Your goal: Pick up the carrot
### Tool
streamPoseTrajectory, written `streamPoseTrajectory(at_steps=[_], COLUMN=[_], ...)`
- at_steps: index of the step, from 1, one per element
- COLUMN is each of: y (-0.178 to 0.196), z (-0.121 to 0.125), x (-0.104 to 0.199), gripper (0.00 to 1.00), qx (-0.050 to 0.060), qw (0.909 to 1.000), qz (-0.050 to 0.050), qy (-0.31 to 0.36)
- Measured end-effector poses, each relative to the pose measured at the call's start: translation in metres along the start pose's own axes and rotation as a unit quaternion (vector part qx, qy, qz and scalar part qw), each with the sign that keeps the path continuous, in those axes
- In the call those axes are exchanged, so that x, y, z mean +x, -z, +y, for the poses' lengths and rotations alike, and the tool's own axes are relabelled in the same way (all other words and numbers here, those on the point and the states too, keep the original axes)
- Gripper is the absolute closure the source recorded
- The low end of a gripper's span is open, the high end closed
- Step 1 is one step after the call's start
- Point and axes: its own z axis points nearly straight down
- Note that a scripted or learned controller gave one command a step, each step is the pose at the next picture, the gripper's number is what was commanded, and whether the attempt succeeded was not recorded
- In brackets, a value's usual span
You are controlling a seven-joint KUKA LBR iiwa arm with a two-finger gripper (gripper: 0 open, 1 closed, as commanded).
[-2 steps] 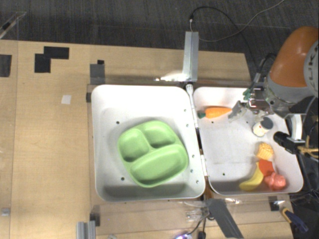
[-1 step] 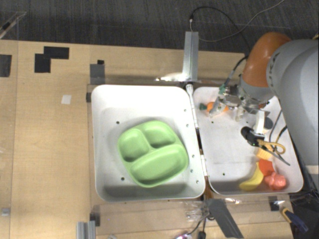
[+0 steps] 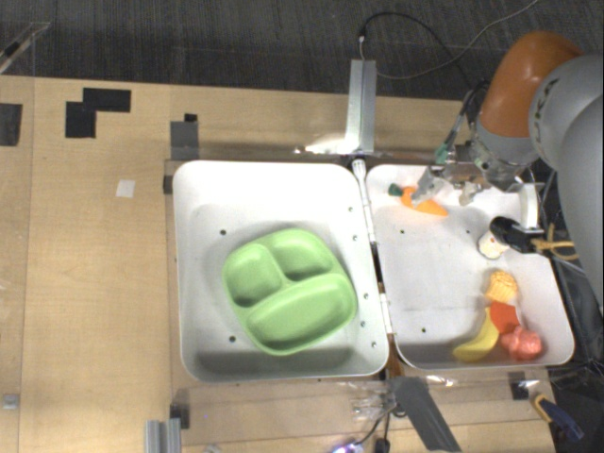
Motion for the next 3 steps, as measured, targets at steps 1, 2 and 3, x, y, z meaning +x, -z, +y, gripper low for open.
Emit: streamPoseTrajectory(at_steps=[1,2,3], y=[-0.044,-0.044,-0.004], z=[-0.001,-0.005,0.000], x=[0.006,0.021,-0.032], gripper=[0.00,0.00,0.00], qx=[0.006,0.018,-0.004], qw=[0.9993,0.9911,0.9985], qz=[0.001,0.002,0.000], qy=[0.037,-0.132,-0.055])
